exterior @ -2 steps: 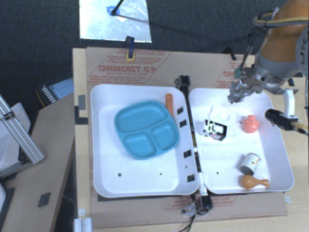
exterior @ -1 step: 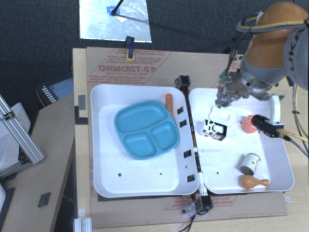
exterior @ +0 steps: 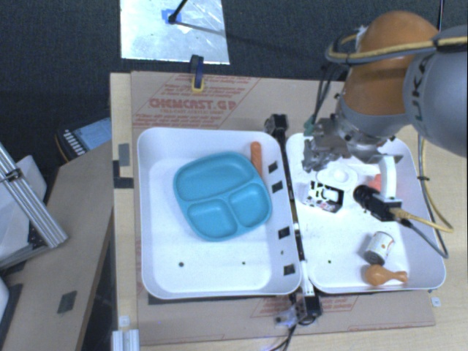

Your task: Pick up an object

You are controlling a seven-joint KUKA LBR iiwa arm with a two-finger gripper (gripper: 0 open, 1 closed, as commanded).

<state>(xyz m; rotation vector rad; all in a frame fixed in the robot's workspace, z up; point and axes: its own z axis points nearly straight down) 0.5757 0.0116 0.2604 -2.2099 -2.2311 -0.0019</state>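
Black-and-white block (exterior: pixel 325 194) in right bin (exterior: pixel 333 265), just beside gripper (exterior: pixel 316 158), grip state unclear.

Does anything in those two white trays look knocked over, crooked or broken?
Nothing looks broken or spilled. The blue divided plate sits skewed in the left bin, and a small can seems to lie on its side in the right bin.

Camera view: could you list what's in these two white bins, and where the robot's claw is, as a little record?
left bin: blue divided plate; orange stick at the plate's upper right edge
right bin: black-and-white item; small cylinder; tan drumstick-shaped toy
gripper: over the right bin's upper left part, just above the black-and-white item
held object: none visible
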